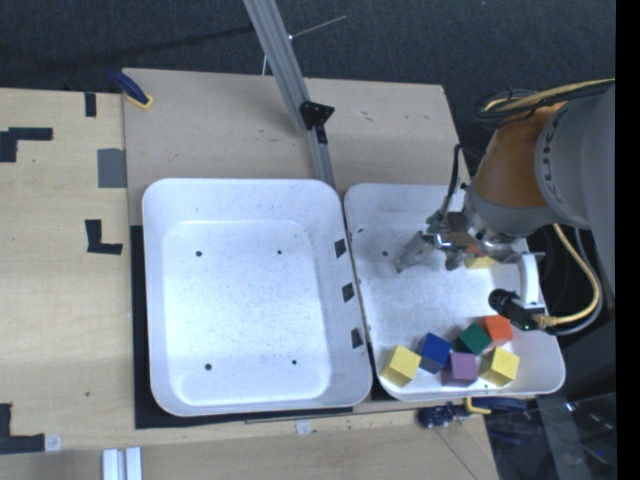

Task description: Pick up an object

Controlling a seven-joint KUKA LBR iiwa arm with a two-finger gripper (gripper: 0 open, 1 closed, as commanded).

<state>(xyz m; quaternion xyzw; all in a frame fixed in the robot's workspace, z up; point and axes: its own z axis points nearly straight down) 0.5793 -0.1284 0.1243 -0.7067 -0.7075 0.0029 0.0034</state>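
Several small blocks lie clustered at the front of the right bin (400,298): a yellow block (402,365), a blue block (435,351), a green block (474,339), an orange block (497,328), a purple block (463,367) and a second yellow block (504,366). My gripper (432,256) hangs over the middle of the right bin, behind the cluster and apart from it. It is open, its fingers are spread, and nothing sits between them. A yellowish piece (481,262) peeks out from under the wrist, mostly hidden.
The left bin (160,218) stands beside the right one, and their rims meet in the middle. A slanted metal pole (285,58) crosses the bench behind the bins. A yellow cable (590,288) loops off the arm at the right.
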